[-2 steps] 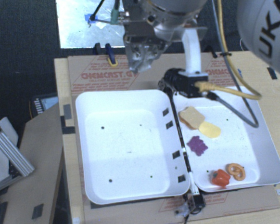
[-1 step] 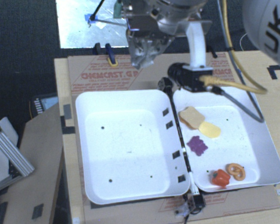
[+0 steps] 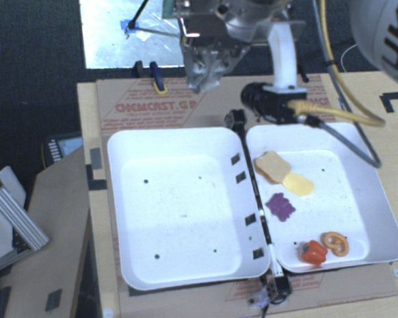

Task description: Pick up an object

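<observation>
Several small toy foods lie in the right bin [image 3: 366, 196]. A tan bread slice [image 3: 273, 166] rests near its back left, with a pale yellow disc [image 3: 299, 184] just in front of it. A purple piece [image 3: 280, 207] sits by the left wall. At the front lie a red pepper [image 3: 313, 251] and an orange pretzel [image 3: 336, 243], side by side. My gripper [image 3: 203, 79] hangs high over the back edge of the bench, above the far rim of the left bin, well apart from every object. Nothing hangs below it.
The left bin [image 3: 178, 204] is beside the right one, joined by a black-clipped divider [image 3: 253, 198]. A blue and yellow clamp [image 3: 157, 79] sits at the back of the cardboard base. Yellow and grey cables [image 3: 340, 120] trail over the right bin's back rim.
</observation>
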You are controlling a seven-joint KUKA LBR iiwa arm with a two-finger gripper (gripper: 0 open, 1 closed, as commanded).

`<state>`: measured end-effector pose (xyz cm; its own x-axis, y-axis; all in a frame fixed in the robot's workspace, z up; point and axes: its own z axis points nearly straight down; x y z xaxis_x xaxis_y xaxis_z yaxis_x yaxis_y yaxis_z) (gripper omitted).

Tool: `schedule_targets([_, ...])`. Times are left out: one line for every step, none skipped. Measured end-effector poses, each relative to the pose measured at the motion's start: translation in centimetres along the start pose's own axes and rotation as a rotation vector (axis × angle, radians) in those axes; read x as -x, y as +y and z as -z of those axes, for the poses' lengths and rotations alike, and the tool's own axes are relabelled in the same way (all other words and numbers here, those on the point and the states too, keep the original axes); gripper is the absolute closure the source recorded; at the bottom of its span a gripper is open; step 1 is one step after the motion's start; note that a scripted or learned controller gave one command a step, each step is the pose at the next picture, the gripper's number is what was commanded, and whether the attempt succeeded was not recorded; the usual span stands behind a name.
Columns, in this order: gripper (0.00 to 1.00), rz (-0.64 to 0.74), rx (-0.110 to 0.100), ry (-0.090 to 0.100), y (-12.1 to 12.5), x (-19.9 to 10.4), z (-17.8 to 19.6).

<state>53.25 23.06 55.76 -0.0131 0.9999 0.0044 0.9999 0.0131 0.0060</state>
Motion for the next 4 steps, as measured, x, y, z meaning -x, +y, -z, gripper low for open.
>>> schedule_targets([1.0,-0.015,-0.005,-0.004,-4.8,5.5,-2.2])
schedule_targets([1.0,-0.004,-0.005,-0.002,-4.7,-0.2,-2.3])
schedule_targets([0.0,-0.009,-0.005,-0.003,-4.6,0.1,-2.2])
schedule_targets([1.0,-0.006,-0.002,-0.001,-4.6,0.0,-1.1])
